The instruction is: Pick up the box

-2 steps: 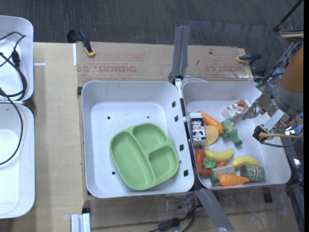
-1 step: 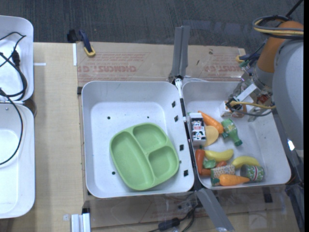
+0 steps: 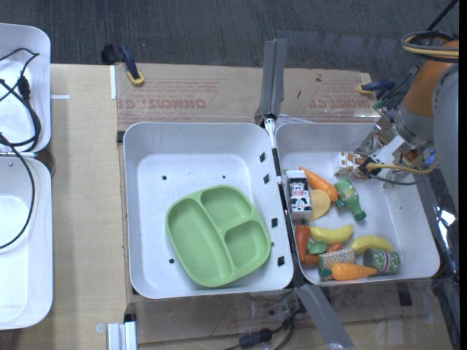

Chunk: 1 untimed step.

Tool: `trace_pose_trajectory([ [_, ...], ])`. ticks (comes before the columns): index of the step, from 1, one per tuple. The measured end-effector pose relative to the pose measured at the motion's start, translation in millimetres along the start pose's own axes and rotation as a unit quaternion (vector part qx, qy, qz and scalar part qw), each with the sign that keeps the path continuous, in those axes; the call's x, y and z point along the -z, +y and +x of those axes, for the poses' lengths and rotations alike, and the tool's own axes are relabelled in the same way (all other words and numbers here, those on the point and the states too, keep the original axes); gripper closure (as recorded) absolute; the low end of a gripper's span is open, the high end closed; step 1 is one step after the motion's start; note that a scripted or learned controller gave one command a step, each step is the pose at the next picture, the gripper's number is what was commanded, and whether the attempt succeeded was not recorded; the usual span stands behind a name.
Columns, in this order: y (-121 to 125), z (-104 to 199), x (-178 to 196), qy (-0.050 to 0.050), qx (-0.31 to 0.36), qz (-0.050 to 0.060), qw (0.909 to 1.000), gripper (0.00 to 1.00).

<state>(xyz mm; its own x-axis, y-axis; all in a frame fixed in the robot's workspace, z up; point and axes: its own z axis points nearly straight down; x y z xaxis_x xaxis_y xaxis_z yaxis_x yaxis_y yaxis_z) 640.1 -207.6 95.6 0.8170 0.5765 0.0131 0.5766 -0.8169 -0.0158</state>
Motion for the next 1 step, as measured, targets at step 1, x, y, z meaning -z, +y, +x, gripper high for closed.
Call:
trace_pose_trajectory([
  [1,-24.5,-34.0,3.6,0.007,0.014,-0.010,0.9998,0.00],
])
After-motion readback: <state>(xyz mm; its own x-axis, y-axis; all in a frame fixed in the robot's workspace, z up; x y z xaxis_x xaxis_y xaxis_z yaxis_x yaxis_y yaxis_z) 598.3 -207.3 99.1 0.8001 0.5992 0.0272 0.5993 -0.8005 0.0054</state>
